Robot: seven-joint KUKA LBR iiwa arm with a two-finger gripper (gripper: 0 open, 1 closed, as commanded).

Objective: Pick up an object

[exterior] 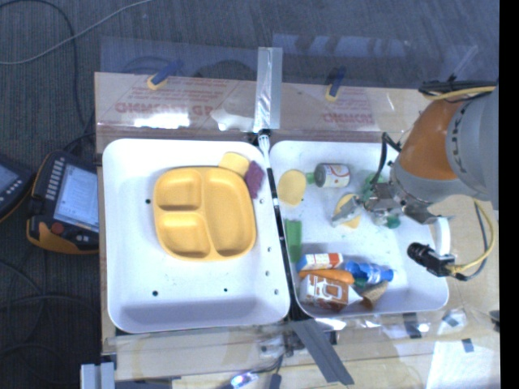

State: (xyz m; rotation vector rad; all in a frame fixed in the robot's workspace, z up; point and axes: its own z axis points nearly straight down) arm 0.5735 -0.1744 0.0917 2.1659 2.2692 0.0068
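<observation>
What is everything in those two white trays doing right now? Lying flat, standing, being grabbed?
Yellow tray: flat, right way up, in the left bin.
Can: on its side, in the right bin.
Bottle: lying down, near the front wall.
Yellow ball: resting by the divider.
Gripper: down in the right bin, over a yellow thing; grip unclear.

Arm [454,148] — grey rounded casing at right, smooth matte shell, broad orange band above wrist. Wrist section below band grey, narrowing toward tool end. Gripper [350,209] small, metallic grey fingers with green fittings on mount. Black cable loops from wrist housing along arm's side. White bracket hangs under wrist, carrying black cylindrical unit — yellowish cable curls out from it and back up toward arm. No legible markings or screws at this size.
</observation>
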